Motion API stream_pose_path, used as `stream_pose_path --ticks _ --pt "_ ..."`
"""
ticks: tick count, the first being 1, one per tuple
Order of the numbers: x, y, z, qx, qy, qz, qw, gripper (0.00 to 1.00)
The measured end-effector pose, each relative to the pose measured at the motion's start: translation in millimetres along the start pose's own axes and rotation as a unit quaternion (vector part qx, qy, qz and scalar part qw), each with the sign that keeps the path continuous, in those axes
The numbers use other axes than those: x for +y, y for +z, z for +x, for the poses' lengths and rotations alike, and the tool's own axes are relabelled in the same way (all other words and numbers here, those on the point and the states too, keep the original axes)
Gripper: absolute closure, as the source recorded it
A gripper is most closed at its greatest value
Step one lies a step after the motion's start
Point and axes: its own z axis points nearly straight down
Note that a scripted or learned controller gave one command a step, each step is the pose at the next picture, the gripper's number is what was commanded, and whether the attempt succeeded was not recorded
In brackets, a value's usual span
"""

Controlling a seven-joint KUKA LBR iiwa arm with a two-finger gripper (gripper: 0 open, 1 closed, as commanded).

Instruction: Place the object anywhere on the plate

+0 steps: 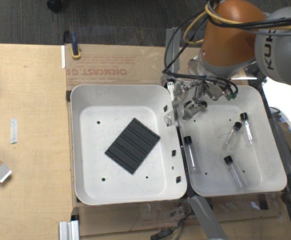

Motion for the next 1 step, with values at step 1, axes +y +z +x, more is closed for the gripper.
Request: stream_pose_path --ticks 1 --pt "-1.4 -52.0 -2.7 -0.001 -0.111 0.001 0.9939 1.0"
